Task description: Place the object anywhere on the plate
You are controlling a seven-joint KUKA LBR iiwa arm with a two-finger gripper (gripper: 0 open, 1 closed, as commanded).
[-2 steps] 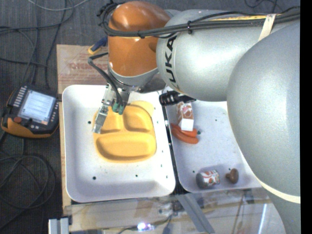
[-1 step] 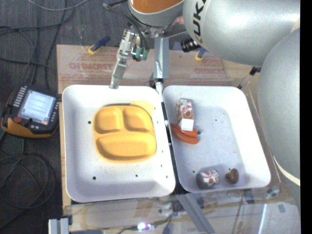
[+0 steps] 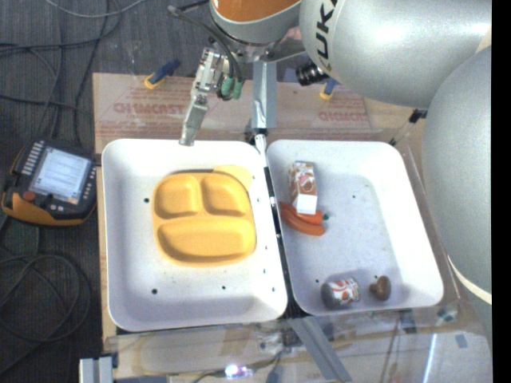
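One arm (image 3: 383,30) w/ "KUKA" lettering, above bins.

— Bright overall, lit evenly from above. Strong sheen along the grey arm (image 3: 399,38), nearly washed out on the big rounded housing at the right.

— Blown out too on the two white bins (image 3: 128,214), hardly any surface detail left. Soft, short shadows only: a thin dark one along the yellow plate (image 3: 205,218) at its upper edge, small ones under the items in the right bin.

— Dim by contrast on the dark floor at the left; glowing screen on the pendant (image 3: 54,178).

— Slightly soft throughout, grainy, small items blurred. Arm too close to the lens, out of focus. A small glare spot at the bottom edge.
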